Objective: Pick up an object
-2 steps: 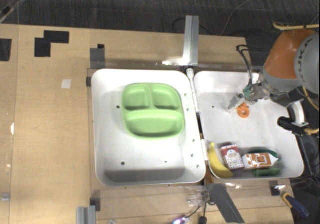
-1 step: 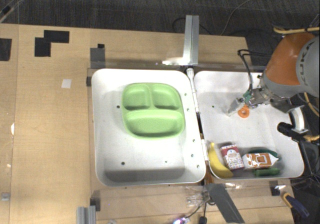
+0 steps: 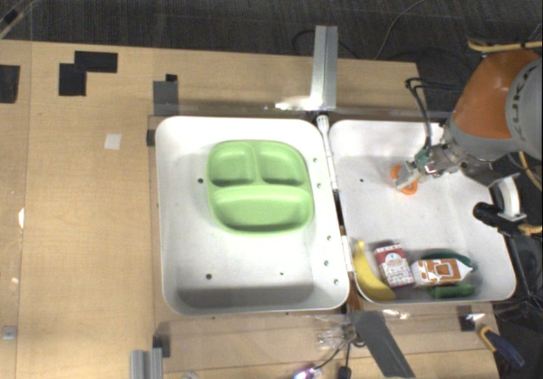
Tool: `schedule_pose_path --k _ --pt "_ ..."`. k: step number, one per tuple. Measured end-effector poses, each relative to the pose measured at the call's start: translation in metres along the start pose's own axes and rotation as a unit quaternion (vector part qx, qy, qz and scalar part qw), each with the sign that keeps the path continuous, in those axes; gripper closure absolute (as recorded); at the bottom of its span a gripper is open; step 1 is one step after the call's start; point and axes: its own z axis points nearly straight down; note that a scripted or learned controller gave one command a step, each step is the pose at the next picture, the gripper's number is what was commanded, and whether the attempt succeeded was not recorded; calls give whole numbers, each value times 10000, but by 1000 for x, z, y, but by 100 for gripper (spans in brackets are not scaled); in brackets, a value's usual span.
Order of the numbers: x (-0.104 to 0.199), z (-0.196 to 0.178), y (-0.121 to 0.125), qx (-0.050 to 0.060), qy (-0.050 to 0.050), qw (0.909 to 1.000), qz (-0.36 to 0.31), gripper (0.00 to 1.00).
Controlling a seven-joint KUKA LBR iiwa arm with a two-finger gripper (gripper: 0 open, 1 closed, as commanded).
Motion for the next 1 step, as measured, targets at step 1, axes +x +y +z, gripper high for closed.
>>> schedule_pose_path --k 1 --pt "102 -89 -18 84 22 9952 972 100"
